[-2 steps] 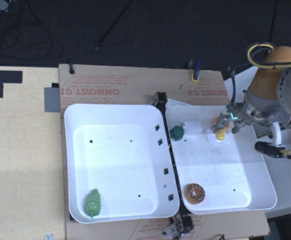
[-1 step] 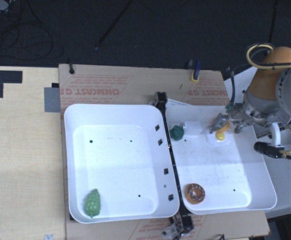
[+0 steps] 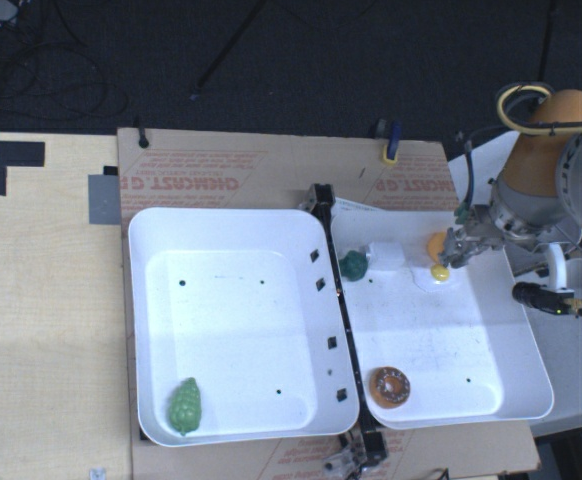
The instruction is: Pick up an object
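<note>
A green bumpy object [image 3: 184,407] sits in the left bin's [image 3: 151,268] front-left corner. In the right bin [image 3: 516,368], a dark green object [image 3: 353,264] lies by the left wall, a donut [image 3: 390,387] at the front-left corner, and the gripper [image 3: 449,258] hangs over a yellow object [image 3: 439,273] near the back edge.

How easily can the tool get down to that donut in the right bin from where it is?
Probably yes: the donut lies alone near the right bin's front wall, with bare floor between it and the tool.
</note>
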Motion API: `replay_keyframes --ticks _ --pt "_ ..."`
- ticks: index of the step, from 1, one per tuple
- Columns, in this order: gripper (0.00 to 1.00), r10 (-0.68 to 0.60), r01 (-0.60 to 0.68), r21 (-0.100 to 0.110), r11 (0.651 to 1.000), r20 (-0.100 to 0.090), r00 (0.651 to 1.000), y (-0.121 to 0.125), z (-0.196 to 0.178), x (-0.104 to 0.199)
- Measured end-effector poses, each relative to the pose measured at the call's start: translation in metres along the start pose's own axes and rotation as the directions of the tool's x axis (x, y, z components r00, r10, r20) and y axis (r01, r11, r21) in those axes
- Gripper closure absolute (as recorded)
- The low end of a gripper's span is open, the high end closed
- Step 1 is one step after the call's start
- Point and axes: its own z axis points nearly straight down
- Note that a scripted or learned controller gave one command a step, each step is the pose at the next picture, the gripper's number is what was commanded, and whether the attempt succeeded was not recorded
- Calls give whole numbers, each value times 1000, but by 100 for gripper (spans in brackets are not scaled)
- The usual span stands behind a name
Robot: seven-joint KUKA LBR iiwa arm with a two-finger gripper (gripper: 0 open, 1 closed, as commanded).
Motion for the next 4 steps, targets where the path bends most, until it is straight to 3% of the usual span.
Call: replay_keyframes --ticks 1,2,3,4 --pt "0 -1 1 -5 1000 2 1000 1 0 0" --pt "100 0 0 -5 1000 1 1000 1 -11 -1" --pt "0 -1 1 -5 1000 2 1000 1 -11 -1" --pt "0 2 -2 -6 1000 2 1000 -15 2 2"
